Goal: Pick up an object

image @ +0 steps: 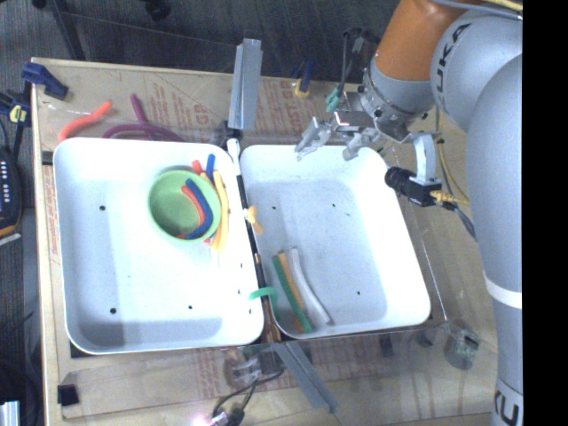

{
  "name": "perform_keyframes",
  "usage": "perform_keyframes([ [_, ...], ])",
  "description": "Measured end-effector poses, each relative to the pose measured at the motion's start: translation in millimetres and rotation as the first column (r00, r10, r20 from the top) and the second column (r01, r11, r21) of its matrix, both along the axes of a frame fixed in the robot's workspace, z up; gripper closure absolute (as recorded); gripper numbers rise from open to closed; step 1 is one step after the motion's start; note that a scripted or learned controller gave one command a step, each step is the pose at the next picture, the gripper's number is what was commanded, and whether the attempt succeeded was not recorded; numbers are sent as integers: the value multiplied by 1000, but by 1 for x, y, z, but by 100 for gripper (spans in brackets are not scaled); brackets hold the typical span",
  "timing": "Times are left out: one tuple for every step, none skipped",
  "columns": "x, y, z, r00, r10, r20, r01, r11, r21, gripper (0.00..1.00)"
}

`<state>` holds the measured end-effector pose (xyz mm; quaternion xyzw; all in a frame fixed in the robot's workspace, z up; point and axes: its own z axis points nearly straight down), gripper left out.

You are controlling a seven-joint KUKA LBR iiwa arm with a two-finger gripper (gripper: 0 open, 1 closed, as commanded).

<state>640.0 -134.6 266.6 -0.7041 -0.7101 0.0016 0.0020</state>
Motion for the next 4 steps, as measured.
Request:
perform_keyframes([
  [-46, 91, -76, 994, -114, -2, 114, 994, -2, 0],
  [-25, 70, -144, 1000, 10, 15, -11, 1000, 25, 0],
  [-38, 70, -154, 973, 221, 61, -223, 975, 15, 0],
  [-36, 83, -142, 969, 239, 64, -241, 970, 29, 100],
])
